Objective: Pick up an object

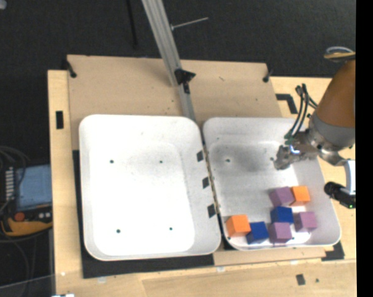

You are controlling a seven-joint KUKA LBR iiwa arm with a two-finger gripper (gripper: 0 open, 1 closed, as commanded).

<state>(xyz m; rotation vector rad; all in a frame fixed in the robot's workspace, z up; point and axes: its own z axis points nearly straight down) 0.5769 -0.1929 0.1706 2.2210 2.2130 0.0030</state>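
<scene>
We see two bins side by side on the bench (59,166); the blocks (279,218) lie clustered in the right bin's (235,141) near corner.

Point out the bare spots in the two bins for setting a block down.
The left white bin is bare across its floor. The right white bin is free along its far and left parts, beside the gripper. Its near right corner is crowded with small coloured blocks.
</scene>
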